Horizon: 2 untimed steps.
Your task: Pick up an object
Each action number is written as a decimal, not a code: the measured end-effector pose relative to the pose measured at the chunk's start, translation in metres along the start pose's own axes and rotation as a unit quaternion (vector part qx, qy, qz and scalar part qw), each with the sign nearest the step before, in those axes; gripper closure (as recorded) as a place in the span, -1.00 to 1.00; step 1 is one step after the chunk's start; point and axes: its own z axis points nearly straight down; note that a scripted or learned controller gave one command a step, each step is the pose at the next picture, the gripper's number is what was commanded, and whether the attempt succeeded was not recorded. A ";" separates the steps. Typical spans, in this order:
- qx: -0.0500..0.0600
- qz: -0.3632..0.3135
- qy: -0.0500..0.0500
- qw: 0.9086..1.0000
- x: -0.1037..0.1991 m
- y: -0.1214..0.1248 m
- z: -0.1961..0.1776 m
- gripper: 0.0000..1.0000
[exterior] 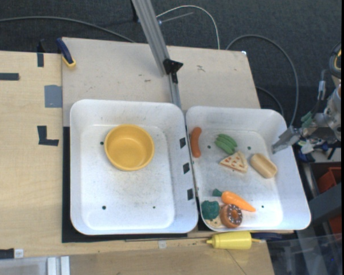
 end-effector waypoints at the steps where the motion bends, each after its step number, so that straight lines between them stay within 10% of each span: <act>1: 0.000 0.000 0.000 1.000 0.000 0.000 0.000 -1.00; 2: 0.002 0.001 0.000 1.000 -0.005 0.007 0.051 -1.00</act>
